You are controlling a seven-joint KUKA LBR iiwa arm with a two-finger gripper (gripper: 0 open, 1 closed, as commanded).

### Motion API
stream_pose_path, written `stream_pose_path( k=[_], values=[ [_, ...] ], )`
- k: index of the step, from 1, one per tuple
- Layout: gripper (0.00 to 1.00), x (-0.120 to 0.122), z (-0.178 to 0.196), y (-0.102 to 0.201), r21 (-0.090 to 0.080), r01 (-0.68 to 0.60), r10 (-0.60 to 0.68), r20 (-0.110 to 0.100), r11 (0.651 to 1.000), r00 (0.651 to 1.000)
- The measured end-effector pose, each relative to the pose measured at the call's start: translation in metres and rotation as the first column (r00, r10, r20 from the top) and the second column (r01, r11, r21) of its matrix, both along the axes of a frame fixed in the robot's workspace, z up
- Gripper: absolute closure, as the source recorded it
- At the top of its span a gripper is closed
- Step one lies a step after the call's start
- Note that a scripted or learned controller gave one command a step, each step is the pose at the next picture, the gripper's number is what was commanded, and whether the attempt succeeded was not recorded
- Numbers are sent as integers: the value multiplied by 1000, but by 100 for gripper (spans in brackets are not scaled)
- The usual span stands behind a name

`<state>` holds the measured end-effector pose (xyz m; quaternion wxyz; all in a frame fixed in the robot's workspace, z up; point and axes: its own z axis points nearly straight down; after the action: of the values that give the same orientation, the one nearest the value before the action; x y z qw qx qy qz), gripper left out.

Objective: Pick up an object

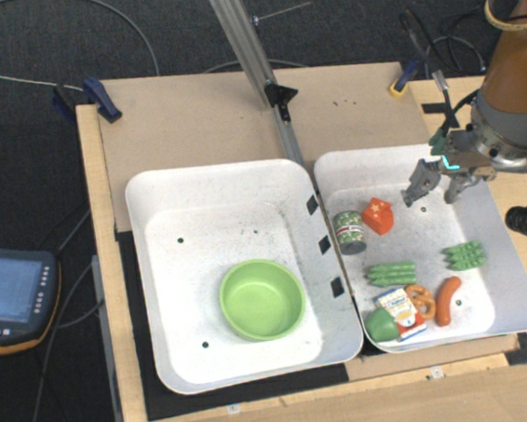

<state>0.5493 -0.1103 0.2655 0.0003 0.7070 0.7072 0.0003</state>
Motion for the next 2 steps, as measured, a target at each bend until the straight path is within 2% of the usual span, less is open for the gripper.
stream_pose_path(
  k=[1,2],
  values=[
    [0,0,0,0,0,0,0,0,1000,1000],
    [0,-1,-62,-3,1,0,0,-6,1000,1000]
  ],
)
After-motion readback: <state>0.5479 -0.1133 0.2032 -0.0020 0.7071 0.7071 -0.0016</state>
